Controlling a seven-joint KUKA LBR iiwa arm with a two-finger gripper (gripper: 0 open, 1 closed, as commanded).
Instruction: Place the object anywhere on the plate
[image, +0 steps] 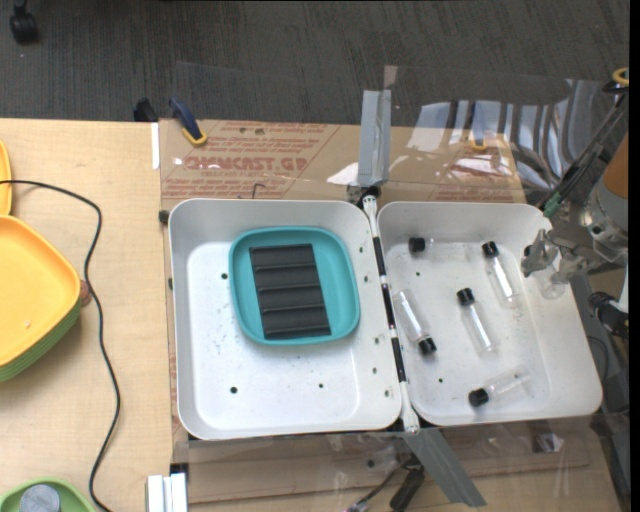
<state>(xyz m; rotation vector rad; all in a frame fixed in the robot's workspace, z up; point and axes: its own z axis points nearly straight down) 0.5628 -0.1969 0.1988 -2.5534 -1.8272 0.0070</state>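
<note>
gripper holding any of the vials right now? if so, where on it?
Cannot be told. The hand sits over the right bin's right edge, with something clear just below it; no vial shows plainly between its parts.

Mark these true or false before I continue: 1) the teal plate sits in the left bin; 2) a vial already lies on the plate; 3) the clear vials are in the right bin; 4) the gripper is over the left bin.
1) True: the teal plate sits in the left bin.
2) False: the plate carries only a dark ribbed insert; no vial lies on it.
3) True: the clear vials, black-capped, lie in the right bin.
4) False: the gripper is at the right bin's right edge.
</note>
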